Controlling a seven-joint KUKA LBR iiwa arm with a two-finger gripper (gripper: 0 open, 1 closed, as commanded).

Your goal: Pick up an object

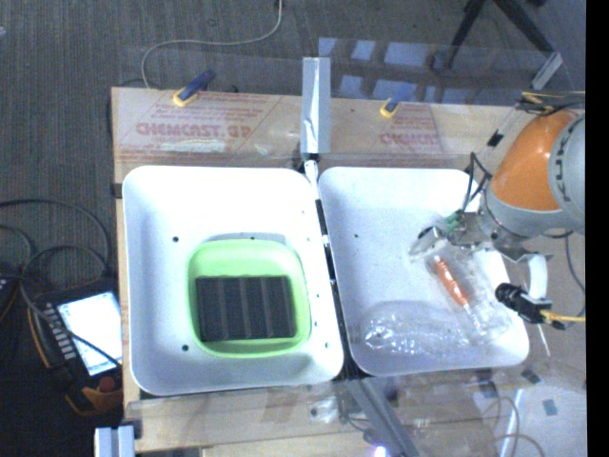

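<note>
My gripper (440, 248) is low in the right bin (381, 208); closed or not, I cannot tell. An orange object (450, 282) lies just beneath it, crumpled clear plastic (419, 329) further below.

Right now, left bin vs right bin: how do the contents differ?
The left bin holds a light-green tray with a dark ribbed inset, lying flat and solid. The right bin holds a crumpled clear plastic bag and an orange item, loose and partly see-through. The arm's gripper is over the right bin, near the orange item; the left bin is away from it. Both bins are shallow, white, side by side.
</note>
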